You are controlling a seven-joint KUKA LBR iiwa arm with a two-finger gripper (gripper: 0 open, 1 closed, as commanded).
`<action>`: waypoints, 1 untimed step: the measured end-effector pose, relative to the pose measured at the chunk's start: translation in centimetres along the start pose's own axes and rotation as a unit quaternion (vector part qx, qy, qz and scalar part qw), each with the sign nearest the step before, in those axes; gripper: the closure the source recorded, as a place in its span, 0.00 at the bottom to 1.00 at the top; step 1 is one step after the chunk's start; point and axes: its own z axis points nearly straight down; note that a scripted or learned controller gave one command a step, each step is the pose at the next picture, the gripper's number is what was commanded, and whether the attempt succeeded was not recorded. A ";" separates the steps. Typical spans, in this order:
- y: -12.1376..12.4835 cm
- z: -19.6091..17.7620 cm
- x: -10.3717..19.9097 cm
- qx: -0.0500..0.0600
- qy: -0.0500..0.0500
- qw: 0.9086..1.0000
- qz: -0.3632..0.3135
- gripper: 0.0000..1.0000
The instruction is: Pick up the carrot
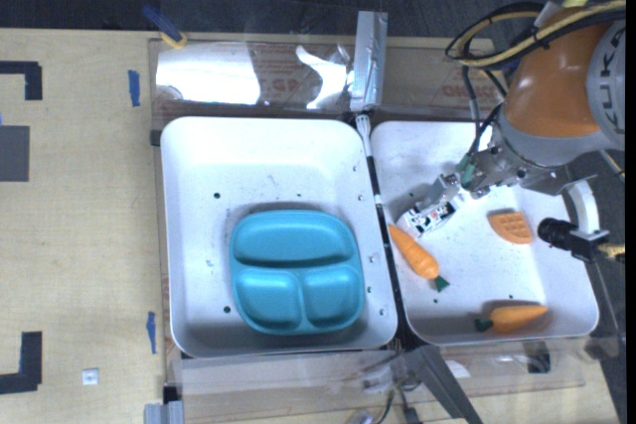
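An orange carrot (415,253) with a small green stub lies tilted in the right bin (566,164), near its left wall. A second carrot (512,316) lies along the bin's front wall. My gripper (429,213) hangs low over the right bin, just above and to the right of the first carrot's thick end. Nothing shows in its grasp. The grey arm with its orange band (556,94) reaches in from the upper right.
An orange ridged slice-shaped piece (513,226) lies right of the gripper. The left bin (199,164) holds a blue divided tray (296,269). A metal divider (370,60) and clear plastic sheet stand behind the bins. Cables loop above the arm.
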 end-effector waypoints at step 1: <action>-4.2 7.6 -1.7 -0.016 -0.009 0.995 -0.101 0.00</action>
